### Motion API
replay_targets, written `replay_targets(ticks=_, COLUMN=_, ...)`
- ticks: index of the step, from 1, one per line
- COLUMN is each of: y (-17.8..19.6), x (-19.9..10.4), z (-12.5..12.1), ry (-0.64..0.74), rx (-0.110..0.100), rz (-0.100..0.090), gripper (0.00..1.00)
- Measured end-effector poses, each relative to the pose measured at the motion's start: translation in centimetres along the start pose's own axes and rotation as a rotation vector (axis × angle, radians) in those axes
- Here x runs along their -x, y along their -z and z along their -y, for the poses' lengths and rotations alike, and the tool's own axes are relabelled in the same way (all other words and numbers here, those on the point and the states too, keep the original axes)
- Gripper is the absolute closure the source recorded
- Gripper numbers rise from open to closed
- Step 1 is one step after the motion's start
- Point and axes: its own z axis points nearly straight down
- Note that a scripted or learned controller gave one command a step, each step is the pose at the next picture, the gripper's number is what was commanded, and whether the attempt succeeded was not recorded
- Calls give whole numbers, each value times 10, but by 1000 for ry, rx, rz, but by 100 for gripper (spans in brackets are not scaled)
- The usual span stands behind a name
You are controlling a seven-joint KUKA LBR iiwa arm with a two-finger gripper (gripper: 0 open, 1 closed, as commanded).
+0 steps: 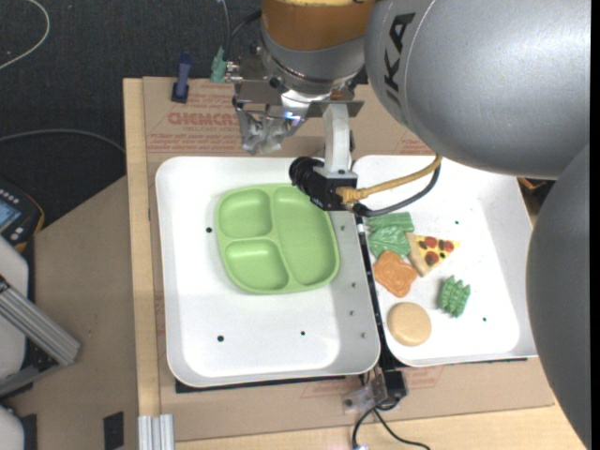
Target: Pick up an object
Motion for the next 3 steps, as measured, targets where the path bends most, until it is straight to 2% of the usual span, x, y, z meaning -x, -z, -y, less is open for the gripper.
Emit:
replay_targets(ticks=1, y=-77, x=88, z=20, ry=-13, rx=-25, rz=10, gripper=100)
replay_targets(ticks=2, y=-106, x=196, z=68, ry=-16, rx=-25, rz=9, gripper=100)
replay_targets(ticks=3, y=28, x=193, z=100, ry=-2, rx=0, rz=2, gripper=100)
